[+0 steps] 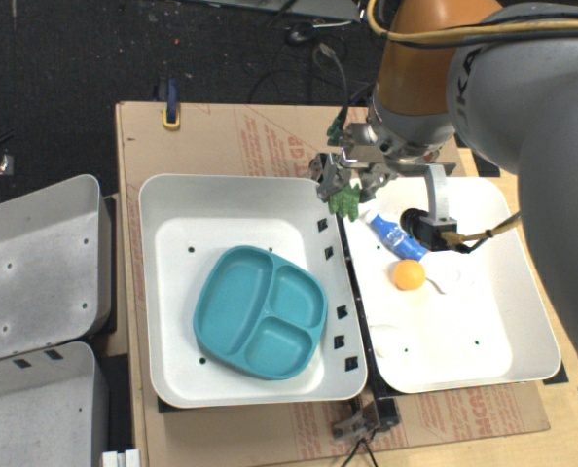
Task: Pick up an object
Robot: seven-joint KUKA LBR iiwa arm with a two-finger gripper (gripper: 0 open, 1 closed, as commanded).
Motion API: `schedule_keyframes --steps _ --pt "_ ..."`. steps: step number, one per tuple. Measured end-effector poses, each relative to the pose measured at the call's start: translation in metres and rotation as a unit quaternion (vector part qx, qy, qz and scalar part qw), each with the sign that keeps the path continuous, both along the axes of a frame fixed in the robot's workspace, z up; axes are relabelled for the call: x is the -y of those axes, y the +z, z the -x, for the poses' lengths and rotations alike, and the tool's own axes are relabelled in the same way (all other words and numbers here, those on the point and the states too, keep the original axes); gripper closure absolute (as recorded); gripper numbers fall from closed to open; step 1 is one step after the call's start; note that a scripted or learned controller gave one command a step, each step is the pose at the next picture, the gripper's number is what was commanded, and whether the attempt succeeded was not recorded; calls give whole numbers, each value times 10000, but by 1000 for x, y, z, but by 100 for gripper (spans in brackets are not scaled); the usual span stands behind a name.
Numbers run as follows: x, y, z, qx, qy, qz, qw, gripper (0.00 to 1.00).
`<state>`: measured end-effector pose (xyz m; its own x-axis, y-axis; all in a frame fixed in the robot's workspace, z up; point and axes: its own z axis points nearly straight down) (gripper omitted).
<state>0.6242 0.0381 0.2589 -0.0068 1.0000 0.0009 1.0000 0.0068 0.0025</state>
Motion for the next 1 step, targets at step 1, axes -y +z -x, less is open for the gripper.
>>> schedule_keyframes --steps 1 --pt "-47 -27 -23 -7 0 3 10000 100"
